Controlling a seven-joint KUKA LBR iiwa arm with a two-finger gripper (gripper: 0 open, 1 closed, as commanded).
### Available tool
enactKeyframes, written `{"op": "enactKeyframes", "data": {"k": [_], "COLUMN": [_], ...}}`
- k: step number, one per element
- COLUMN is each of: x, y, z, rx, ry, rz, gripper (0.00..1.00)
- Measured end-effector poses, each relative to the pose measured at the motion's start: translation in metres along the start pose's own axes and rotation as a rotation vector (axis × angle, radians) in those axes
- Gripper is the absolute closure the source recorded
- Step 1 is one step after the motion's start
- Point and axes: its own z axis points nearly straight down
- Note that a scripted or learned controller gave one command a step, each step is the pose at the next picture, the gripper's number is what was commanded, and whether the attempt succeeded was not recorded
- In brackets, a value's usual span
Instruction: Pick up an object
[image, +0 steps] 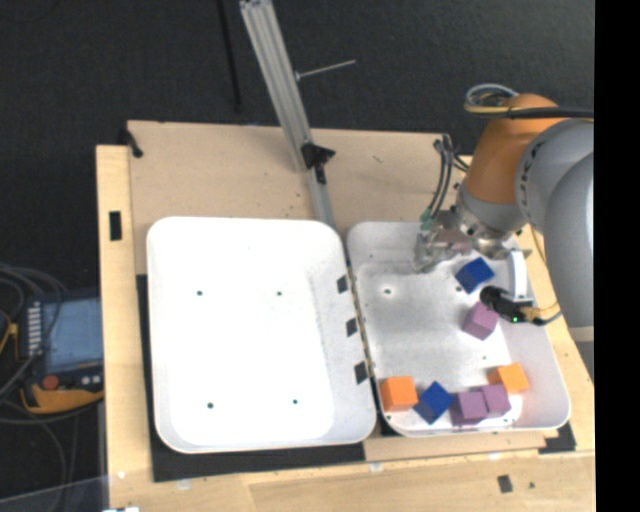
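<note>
Your gripper (432, 250) hovers at the right bin's (400, 320) far edge, its state impossible to tell, with the blue cube (474, 274) just right of it.

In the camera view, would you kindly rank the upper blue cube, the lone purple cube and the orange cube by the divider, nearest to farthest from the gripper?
From the gripper:
1. Upper blue cube, just right of it.
2. Lone purple cube, lower right.
3. Orange cube, at the bin's near edge by the divider.

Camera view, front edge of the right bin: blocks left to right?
orange block → blue block → purple block → second purple block → second orange block, set slightly further back.
</note>
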Motion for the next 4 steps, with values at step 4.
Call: {"op": "enactKeyframes", "data": {"k": [4], "x": [0.035], "y": [-0.012], "z": [-0.141], "rx": [0.005], "ry": [0.000], "rz": [-0.007], "gripper": [1.00]}}
